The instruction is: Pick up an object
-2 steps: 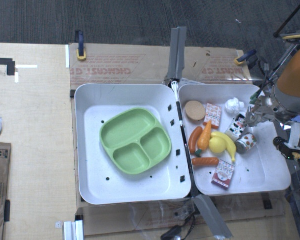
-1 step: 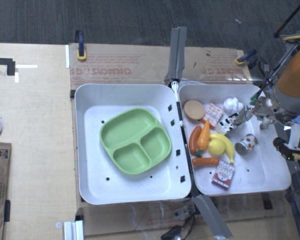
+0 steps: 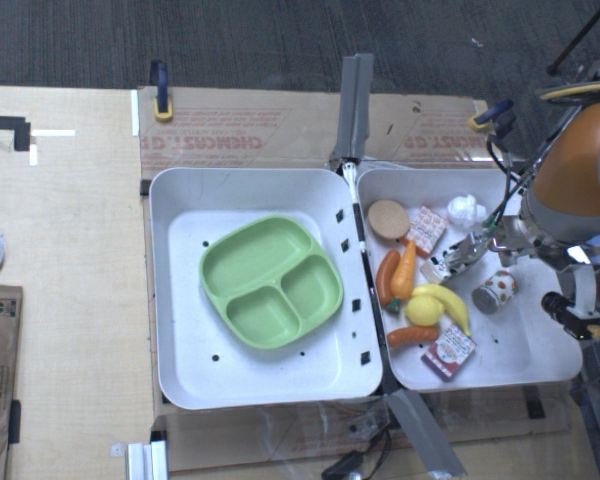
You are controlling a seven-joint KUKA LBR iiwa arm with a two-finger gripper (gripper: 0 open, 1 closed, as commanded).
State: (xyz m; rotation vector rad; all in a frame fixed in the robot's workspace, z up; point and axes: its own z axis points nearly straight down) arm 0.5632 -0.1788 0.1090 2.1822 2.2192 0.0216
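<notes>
- Gripper (image 3: 458, 256) sits low in the right bin (image 3: 540, 353), centre-right of frame, arm reaching in from the right; likely placed to grab from the food pile.
- Can't tell the gripper's state, too small and cluttered.
- Carrot (image 3: 405, 268), lemon (image 3: 424, 310), banana (image 3: 450, 304) cluster just left of it, nothing visibly gripped.
- Green plate (image 3: 270, 281) lies alone in the left bin (image 3: 170, 298), likely a drop spot.

Floor (image 3: 230, 18): dark grey carpet along the top.
Worktop (image 3: 60, 218): pale wood, evenly lit.
Cardboard sheet (image 3: 260, 128): brown, printed, held by yellow clamps (image 3: 160, 93).
</notes>
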